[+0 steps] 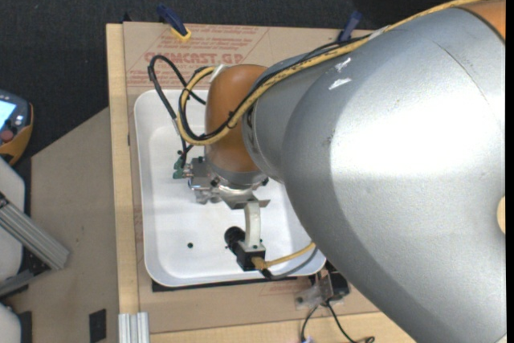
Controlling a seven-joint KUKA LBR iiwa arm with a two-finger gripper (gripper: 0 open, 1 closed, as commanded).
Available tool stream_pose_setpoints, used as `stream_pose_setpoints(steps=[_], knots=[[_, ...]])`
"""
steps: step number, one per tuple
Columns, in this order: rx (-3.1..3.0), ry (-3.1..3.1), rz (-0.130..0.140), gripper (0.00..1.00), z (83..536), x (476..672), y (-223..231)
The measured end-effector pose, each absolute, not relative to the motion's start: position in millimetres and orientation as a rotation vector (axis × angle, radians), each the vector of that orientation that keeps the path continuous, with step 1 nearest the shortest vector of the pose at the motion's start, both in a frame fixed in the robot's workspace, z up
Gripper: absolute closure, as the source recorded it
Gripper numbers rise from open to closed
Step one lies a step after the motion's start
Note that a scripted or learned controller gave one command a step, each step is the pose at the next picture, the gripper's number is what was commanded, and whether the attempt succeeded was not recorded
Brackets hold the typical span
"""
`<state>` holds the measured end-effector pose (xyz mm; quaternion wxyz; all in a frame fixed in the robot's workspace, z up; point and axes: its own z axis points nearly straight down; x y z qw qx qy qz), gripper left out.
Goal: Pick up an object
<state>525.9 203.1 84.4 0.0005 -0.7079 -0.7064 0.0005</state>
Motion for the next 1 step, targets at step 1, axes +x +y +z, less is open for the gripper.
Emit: stream_pose_setpoints(steps=[1], knots=[[-2.222, -2.227, -0.015, 1.0, 163.7, 565.0, 225.9]])
